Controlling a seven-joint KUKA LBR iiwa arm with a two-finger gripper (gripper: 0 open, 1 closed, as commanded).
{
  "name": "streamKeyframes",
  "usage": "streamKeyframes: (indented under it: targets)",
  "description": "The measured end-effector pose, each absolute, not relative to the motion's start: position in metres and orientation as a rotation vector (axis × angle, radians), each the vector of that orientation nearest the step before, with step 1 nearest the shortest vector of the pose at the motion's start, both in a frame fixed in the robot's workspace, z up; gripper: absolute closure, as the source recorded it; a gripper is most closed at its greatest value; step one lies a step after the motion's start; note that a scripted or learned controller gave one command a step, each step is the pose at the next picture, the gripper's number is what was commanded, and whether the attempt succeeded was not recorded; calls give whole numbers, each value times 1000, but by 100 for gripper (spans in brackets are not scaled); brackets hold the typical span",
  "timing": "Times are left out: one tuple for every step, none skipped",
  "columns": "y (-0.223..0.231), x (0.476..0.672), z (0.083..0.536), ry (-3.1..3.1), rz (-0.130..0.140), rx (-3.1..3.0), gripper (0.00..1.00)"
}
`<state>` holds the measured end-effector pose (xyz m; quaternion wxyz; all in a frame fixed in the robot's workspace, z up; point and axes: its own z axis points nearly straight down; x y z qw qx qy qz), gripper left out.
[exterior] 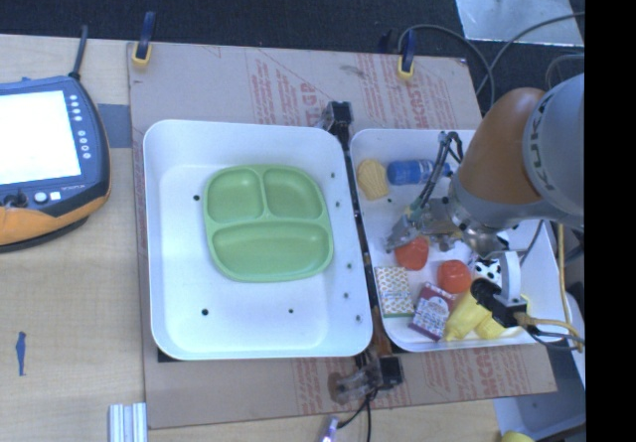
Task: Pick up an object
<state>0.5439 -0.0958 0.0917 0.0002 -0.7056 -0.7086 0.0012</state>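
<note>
Lying under the end effector [415,231], small round red-orange object [411,254], right bin [370,147]

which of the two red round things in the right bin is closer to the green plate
The red ball just under the pincer; it lies further toward the green divided plate than the other red ball, which sits beside the yellow items.

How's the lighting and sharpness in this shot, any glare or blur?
Camera view: bright light washes out the left bin to near-flat white; the pendant screen glares blank; the green plate reads clearly; small items in the right bin look soft, and the arm shades them.
</note>
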Motion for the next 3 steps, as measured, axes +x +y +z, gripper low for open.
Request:
streamKeyframes:
  targets:
    - [-95,550,92,-2227,3,-2216,0]
    - [-94,544,91,-2225,6,-2213,0]
    - [-95,544,101,-2226,9,-2210,100]
